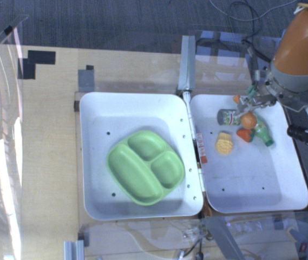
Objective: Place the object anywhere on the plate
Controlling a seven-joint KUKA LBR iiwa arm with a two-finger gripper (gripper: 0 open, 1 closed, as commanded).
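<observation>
Camera view shows the gripper [249, 105], finger state unclear, over crowded toys in the right bin [262, 194], so it may snag the wrong one or miss, far from the green plate [143, 167].

The green plate [145, 167] lies unobstructed in the left bin [94, 199]; toys [244, 126] crowd the right bin's [262, 194] far corner.
</observation>
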